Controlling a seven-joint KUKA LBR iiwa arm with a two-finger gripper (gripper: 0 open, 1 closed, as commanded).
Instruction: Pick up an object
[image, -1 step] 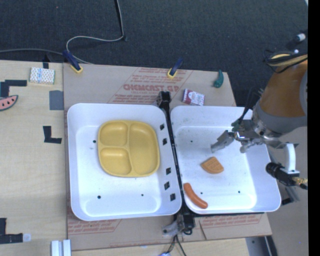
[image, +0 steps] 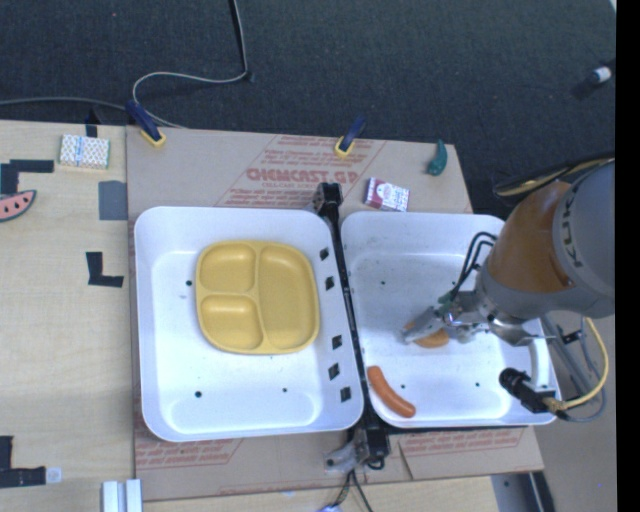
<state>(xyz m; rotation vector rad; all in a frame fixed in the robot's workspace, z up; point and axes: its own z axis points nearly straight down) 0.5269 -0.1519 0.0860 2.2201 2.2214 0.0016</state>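
Over the right bin (image: 480, 225), near its middle, hand (image: 428, 330) lowered onto a small orange-tan object (image: 434, 341), reaching in from the right on a grey arm (image: 560, 250) with an orange band. Fingers pointing toward the bin's left wall, sitting right at the object; open or clenched, cannot tell, and no sign of the object lifted clear of the bin floor. Probably the grasping step of the pick: hand down at its target, lift not yet made. Next move likely calls for a firm close on the object, then a straight rise, checking that it comes up too. Closer to the bin's front-left corner, an orange sausage-shaped piece (image: 390, 391) lying apart from the hand, an alternative target. Across the dividing wall, left bin (image: 160, 400) carrying a yellow divided plate (image: 257, 297) near its centre, well away from the hand.
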